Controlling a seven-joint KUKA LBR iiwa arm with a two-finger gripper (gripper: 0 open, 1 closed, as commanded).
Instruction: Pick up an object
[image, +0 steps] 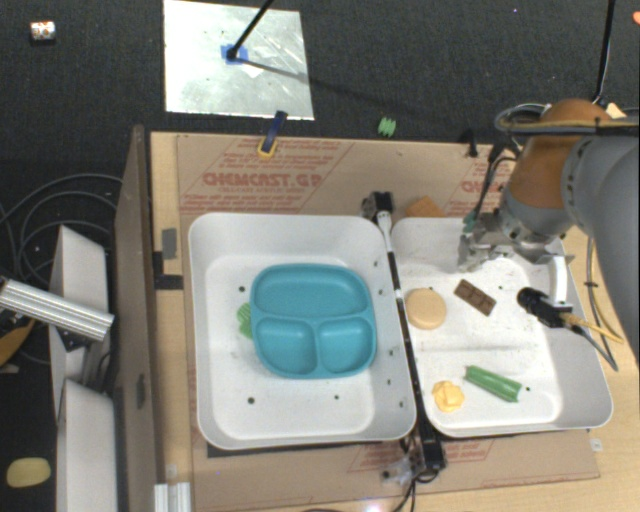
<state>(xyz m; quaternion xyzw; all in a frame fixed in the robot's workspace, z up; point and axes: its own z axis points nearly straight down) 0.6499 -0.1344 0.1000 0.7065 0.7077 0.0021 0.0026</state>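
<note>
Grey arm hovers over the right bin (575, 400) near a brown block (475, 296); whether its fingers (478, 250) are spread, I cannot tell.

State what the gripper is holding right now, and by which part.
Nothing visibly held. The gripper hangs over the back of the right bin, apart from the chocolate bar and the round cookie lying on the floor.

Smooth glossy blue plastic tray (312, 320) sits in a matt white plastic bin (215, 400).
</note>
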